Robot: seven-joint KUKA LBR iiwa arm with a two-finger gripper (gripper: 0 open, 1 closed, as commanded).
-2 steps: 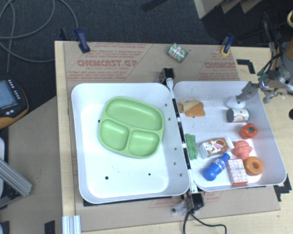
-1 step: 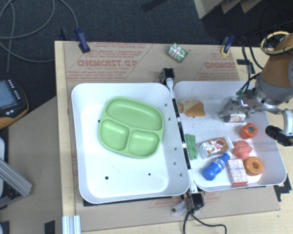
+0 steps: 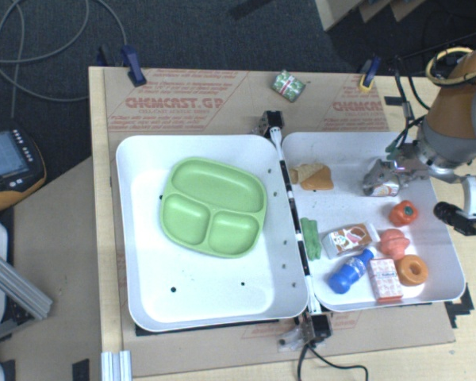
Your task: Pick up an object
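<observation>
Nearest the camera, along the front rim of the right-hand shallow white bin (image 3: 452, 280), lay a blue plastic bottle with a white end (image 3: 349, 273), a small pink-and-white rectangular carton (image 3: 385, 279) just beside it, and an orange ring-shaped doughnut toy (image 3: 413, 270) close to the carton. Slightly farther in sat a pale red rounded toy fruit (image 3: 394, 243) touching the doughnut's upper side, and to its left a flat printed snack packet (image 3: 348, 240). A narrow green strip (image 3: 309, 238) lay along the divide between the bins. The left-hand shallow white bin (image 3: 143, 268) held a light green plastic plate with three compartments (image 3: 214, 206), set toward the bin's far half. Farther back in the right bin stood a small red tomato toy with a green top (image 3: 404, 212), and toward the far left corner of that bin a tan wedge of toy bread (image 3: 314, 177). The grey end effector (image 3: 385, 182) was down in the far part of the right bin, above the tomato and well apart from the bread; how wide it stood could not be told, and whether anything lay in its grip could not be told either. Beyond the bins, on the brown cardboard-covered desk (image 3: 182, 98), a small green-and-white crumpled wrapper (image 3: 288, 86) lay near the far edge, between two blue clamps (image 3: 132, 63).
</observation>
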